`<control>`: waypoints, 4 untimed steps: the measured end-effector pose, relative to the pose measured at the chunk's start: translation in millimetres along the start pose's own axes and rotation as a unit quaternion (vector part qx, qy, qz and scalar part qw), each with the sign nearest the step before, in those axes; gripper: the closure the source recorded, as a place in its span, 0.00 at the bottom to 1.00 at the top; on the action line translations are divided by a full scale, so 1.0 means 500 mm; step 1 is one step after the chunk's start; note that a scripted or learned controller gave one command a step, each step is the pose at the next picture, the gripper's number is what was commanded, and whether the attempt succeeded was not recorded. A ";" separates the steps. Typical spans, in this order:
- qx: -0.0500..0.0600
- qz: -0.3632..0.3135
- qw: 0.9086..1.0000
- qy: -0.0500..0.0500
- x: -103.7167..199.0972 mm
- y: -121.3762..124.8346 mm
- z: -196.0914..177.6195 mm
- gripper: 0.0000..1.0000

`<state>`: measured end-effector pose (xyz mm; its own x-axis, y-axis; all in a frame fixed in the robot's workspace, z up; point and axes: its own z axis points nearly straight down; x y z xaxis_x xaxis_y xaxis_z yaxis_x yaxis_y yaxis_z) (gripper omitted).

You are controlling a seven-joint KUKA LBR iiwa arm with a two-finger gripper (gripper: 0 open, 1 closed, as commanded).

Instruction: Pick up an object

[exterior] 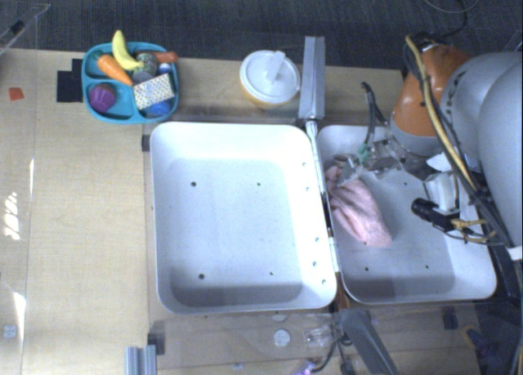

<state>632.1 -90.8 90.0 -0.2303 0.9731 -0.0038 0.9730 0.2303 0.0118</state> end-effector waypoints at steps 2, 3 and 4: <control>0.000 -0.024 1.000 0.000 -0.034 0.041 0.002 0.00; 0.003 -0.176 0.984 0.002 0.053 0.080 -0.193 0.00; 0.003 -0.176 0.984 0.002 0.053 0.080 -0.192 0.00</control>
